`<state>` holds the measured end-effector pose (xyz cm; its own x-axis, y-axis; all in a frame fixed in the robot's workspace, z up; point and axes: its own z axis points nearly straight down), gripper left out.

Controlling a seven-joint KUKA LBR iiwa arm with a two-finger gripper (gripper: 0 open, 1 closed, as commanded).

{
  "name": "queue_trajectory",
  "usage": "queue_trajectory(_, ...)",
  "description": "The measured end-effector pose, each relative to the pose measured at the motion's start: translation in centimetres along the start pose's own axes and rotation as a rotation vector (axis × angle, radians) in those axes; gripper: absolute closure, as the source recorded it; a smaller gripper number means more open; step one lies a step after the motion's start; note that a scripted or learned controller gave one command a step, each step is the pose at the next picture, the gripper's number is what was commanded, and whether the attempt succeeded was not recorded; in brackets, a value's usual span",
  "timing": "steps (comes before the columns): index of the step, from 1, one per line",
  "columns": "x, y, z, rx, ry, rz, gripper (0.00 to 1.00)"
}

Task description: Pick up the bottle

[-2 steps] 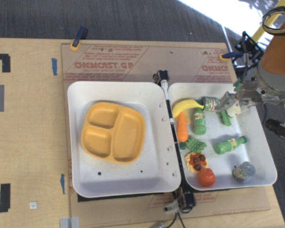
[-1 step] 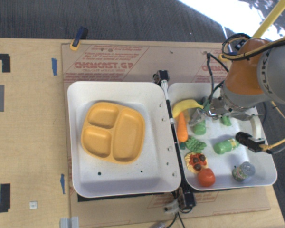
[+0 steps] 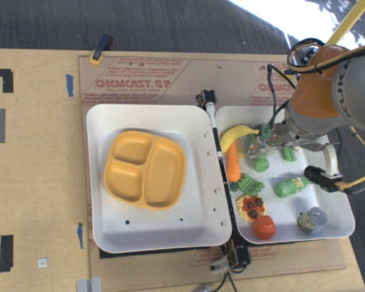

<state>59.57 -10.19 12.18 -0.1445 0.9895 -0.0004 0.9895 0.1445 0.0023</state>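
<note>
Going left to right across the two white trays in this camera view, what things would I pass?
Yellow divided plate → orange carrot → red tomato → green bottle → small grey ball. The gripper hangs over the green toys near the banana.

Two bins (image 3: 97,163), one tray (image 3: 145,168), perhaps nine toys.

We see the grey arm (image 3: 347,96) reaching in from the right, its orange band (image 3: 313,84) above the wrist, the gripper (image 3: 269,143) lowered leftward at the scene's middle right.
</note>
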Motion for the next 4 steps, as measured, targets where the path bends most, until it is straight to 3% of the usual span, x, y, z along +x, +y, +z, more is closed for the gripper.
queue_trajectory(1,-0.1,0.2,1.2,-0.009,-0.007,-0.196,1.0)
queue_trajectory(2,0.0,-0.1,1.6,-0.001,-0.004,-0.195,0.0)
queue_trajectory(3,-0.3,-7.8,2.2,0.005,0.003,0.033,0.0)
queue_trajectory(4,-5.9,-1.8,3.2,-0.006,-0.002,0.285,0.0)
